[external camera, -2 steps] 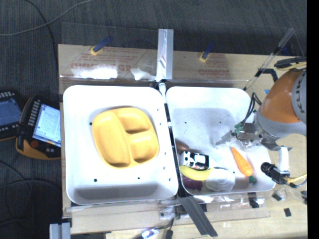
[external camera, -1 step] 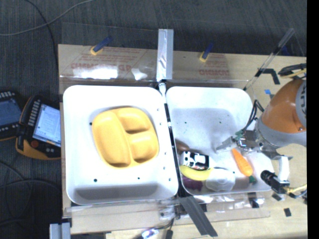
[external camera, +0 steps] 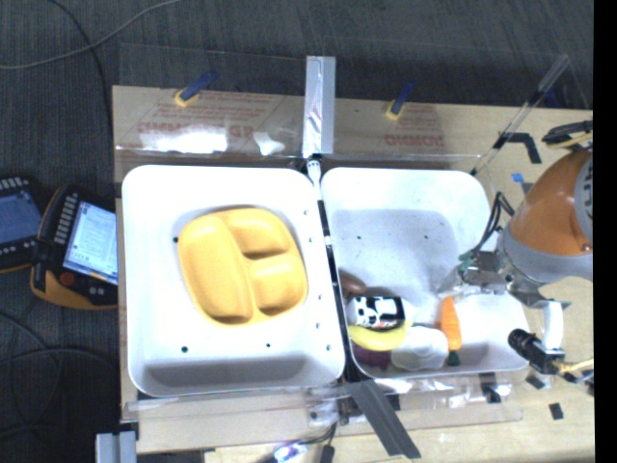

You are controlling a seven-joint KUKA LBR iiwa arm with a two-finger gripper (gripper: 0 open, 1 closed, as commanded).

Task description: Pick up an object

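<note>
Camera view: the arm (external camera: pixel 554 225) reaches in from the right, its orange band above the right bin's (external camera: pixel 405 210) far right edge, the grey wrist bent down toward that bin's right wall. The gripper (external camera: pixel 479 276) sits low by the wall, just above the carrot (external camera: pixel 449 328); whether it is spread or closed cannot be told. Along the bin's near wall lie a banana (external camera: pixel 378 339), a black-and-white toy (external camera: pixel 376 309) and a white bottle (external camera: pixel 419 357). The left bin (external camera: pixel 154 355) holds a yellow tray (external camera: pixel 243 262).
</note>
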